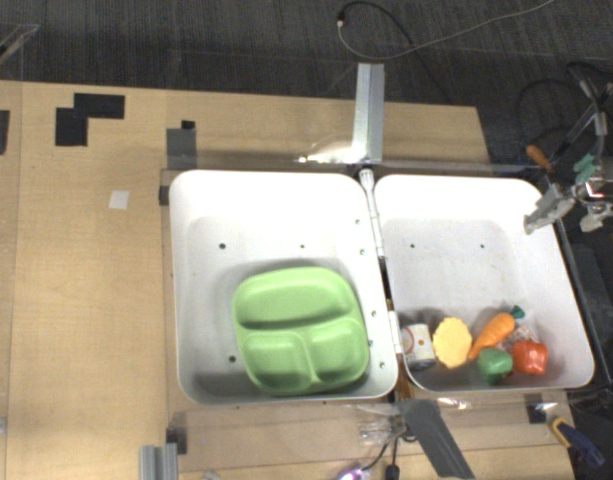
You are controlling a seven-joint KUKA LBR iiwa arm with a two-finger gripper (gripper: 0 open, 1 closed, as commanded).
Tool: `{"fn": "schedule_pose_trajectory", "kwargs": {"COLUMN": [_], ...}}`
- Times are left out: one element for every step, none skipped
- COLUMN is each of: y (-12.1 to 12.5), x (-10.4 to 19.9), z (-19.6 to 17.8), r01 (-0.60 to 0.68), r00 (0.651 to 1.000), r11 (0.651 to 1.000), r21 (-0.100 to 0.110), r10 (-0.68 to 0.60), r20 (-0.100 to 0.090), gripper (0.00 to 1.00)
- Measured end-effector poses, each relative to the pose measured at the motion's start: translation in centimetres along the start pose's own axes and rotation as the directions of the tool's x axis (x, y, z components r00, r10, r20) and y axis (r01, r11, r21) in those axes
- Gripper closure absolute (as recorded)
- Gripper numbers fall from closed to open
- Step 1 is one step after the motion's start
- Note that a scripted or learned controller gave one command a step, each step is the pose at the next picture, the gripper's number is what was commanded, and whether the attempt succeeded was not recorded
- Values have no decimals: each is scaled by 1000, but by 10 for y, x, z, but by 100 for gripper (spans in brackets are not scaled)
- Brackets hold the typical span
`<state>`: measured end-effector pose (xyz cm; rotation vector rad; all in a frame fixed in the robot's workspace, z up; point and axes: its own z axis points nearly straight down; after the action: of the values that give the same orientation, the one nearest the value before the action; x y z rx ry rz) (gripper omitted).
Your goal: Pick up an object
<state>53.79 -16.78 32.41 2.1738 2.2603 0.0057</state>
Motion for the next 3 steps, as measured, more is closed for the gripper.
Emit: {"fn": "schedule_pose_trajectory", "kwargs": {"y": [-51,-49,-49], "x": [9,9,9], "z": [162,151,151], "r01": [-4,-2,-3], "r00": [1000,1000,1000], "r11": [1000,1000,1000], "r21": [5,-1,-1], "r10": [4,2,3], "r20": [-1,0,0], "gripper": [0,100,0]}}
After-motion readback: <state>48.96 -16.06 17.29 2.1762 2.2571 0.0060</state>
